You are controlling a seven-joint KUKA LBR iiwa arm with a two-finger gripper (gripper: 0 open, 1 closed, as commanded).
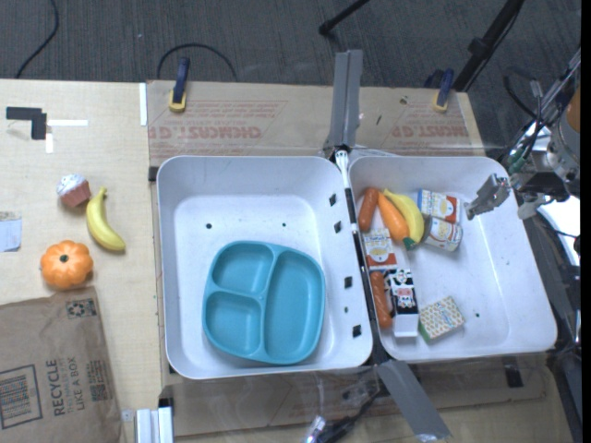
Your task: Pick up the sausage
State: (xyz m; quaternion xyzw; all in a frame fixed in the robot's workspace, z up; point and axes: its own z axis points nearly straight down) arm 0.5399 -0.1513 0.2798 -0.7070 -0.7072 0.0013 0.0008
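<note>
The sausage [367, 209], reddish-brown and slender, lies at the right bin's [517, 312] upper left, beside a carrot [391, 216] and banana [408, 214]. The gripper [488, 197] hovers at the bin's right rim, fingers spread and holding nothing. Both bins rest on cardboard [277, 118], over dark carpet [231, 17].

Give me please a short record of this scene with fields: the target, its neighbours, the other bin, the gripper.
target: sausage, lying at the far left of the right bin, by the divider
neighbours: carrot and banana right beside it; milk carton nearer the camera
left bin: holds a blue divided plate
gripper: gripper above the right bin's right part, apart from the sausage, holding nothing visible
off the bins: pumpkin, second banana, cupcake on the bench at left
</note>
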